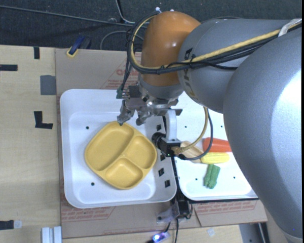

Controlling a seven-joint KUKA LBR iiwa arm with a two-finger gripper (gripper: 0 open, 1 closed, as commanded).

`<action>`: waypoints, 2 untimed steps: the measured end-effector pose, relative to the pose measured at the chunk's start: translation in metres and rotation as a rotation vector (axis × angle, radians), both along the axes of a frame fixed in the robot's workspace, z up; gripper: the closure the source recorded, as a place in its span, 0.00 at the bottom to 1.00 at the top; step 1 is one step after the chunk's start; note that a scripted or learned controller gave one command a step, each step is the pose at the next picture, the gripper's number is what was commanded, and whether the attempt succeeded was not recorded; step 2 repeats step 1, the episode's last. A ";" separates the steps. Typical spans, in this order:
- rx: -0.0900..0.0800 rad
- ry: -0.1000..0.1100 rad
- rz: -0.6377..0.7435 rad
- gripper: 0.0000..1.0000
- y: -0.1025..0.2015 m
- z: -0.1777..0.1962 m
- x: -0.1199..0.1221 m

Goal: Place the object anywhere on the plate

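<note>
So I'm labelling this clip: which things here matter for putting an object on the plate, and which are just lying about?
Job:
yellow plate
gripper
orange carrot
yellow corn
green vegetable

Lying about:
blue clip
black cables

A robotics lab is showing here: a big grey arm (253,85) with an orange band is reaching over two shallow white bins (73,135) that are sitting on taped cardboard (91,67) over a pale wooden bench (20,151), loose cables (116,4) are trailing across dark carpet behind, and black tape marks (40,119) are dotting the benchtop
</note>
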State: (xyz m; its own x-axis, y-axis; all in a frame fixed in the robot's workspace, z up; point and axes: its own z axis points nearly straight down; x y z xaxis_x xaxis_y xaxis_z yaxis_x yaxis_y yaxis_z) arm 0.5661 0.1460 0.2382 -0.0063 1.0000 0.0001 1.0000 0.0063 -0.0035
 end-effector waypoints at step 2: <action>-0.001 -0.001 -0.004 0.00 -0.003 0.001 0.000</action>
